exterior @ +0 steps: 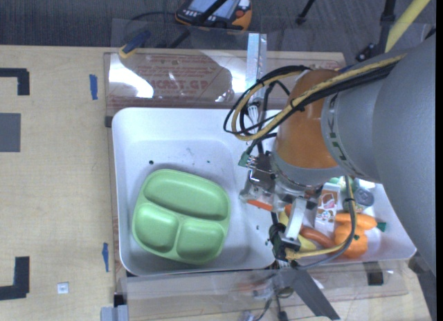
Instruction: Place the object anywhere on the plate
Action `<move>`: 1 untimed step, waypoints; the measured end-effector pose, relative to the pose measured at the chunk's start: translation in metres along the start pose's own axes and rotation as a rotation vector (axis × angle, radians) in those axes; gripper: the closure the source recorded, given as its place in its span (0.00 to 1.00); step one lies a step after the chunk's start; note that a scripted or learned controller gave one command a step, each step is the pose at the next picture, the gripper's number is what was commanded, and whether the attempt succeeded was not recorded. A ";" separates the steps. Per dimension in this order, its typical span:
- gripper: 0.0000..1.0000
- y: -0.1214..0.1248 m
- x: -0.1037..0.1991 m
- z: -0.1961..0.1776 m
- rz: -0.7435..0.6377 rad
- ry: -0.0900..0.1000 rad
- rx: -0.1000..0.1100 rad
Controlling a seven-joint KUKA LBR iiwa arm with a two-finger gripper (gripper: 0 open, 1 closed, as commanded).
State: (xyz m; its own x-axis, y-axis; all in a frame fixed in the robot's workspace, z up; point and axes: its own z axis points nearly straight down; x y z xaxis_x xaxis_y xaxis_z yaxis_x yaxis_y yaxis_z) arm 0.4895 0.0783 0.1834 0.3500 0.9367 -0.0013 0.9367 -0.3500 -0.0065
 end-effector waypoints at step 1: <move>1.00 0.001 0.057 -0.035 0.000 0.000 -0.004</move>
